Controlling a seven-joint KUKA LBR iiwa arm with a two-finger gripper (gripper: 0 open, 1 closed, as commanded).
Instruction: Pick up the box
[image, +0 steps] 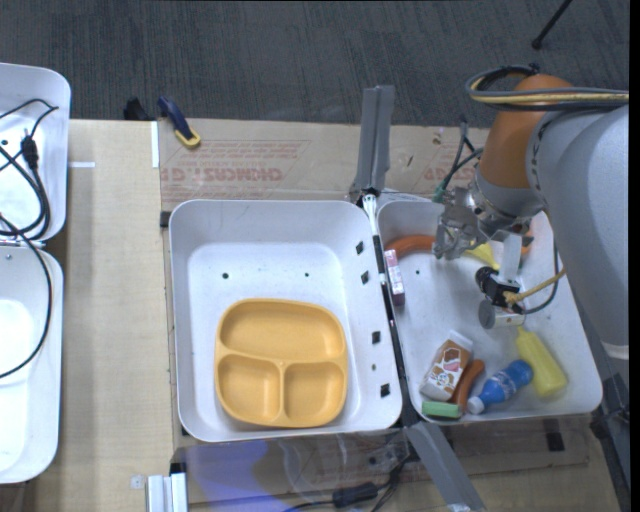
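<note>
Nearest, at the front edge of the right bin (575, 395): one green stick (440, 409), one box (447, 368) lying tilted just behind it, one reddish sausage-like piece (470, 380) touching the box's right side, one blue bottle (500, 387), one yellow bottle (540, 362). Crowded around the target, so best approached from straight above, closing across the box's narrow width with the left side favoured, where bare bin floor gives room. Worth avoiding a grip along the long axis: likely to catch the sausage piece or the green stick. Lift slowly and straight.

Farther back, against the wall between the bins: one small pink packet (394, 275), also box-like, so worth confirming the target before descending. In the left bin (185, 300): one yellow plate (283, 362), three compartments.

Farthest, at the back of the right bin: one orange carrot-like piece (410, 245), one yellow piece (483, 256), and the end effector (450, 240) low beside them, well apart from the box. Open or closed: cannot tell. Needs to travel toward the front of the bin first.

Two bins in all, on one table (110, 300).
</note>
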